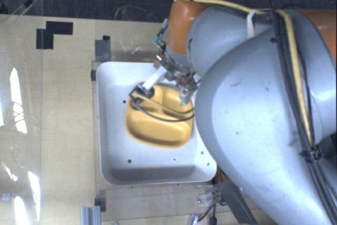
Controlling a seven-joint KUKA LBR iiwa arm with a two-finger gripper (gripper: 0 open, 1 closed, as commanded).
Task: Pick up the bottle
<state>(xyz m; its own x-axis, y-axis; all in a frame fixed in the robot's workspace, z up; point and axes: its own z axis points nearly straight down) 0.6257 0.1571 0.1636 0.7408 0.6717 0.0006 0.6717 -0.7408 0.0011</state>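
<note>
A rounded yellow bottle (158,125) lies on its side in the middle of the white bin (111,129). My gripper (179,88) hangs over the bottle's upper right end, close to it or touching it. The wrist and the grey arm hide the part of the bottle beneath them. I cannot tell whether anything is gripped.
The bulky grey arm (263,113) covers the right half of the view, including the bin's right edge. Black L-shaped marks (52,33) sit on the wooden bench at the upper left. Bare bin floor lies left of and below the bottle.
</note>
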